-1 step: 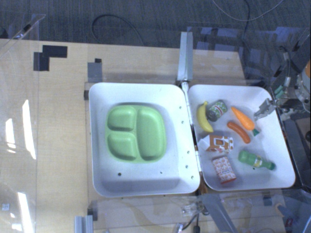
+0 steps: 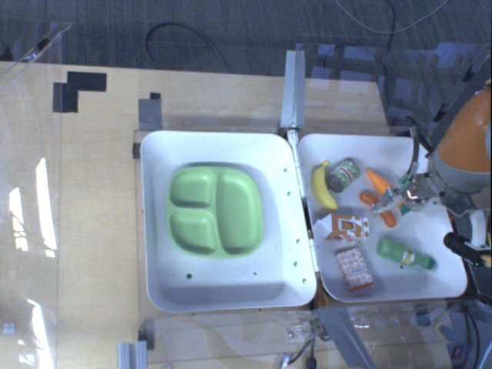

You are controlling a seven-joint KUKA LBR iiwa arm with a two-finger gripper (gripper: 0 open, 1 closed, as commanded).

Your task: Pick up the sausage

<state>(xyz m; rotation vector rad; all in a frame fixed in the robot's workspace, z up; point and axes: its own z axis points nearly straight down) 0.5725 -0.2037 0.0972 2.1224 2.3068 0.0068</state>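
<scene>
The left shallow white plastic bin (image 2: 154,206) is holding 1 thing: a light green moulded tray (image 2: 216,211) with 3 compartments, 2 smaller ones stacked on its left side and 1 longer one on its right. The tray is sitting roughly in the middle of that bin.

The right shallow white plastic bin (image 2: 446,283) is sitting just beside it, the 2 rims meeting along a metal divider (image 2: 293,91). Along its left side a curved yellow banana (image 2: 323,187) is lying, with a small green-labelled tin can (image 2: 343,174) touching it on the right. Below them a small white and orange carton (image 2: 348,226) is lying on its side, and below that a flat red and white patterned packet (image 2: 354,268). Further right an orange carrot (image 2: 377,180) is lying at a slant, and near the bin's front a green plastic bottle (image 2: 405,254) is resting on its side.

The short reddish-orange sausage (image 2: 370,198) is lying in the middle of this right bin, below the carrot. My 2-finger gripper (image 2: 401,196) is reaching in from the right, just beside the sausage; I cannot tell how it stands or whether it is touching anything. A second small orange piece (image 2: 388,218) is lying just below it.
</scene>
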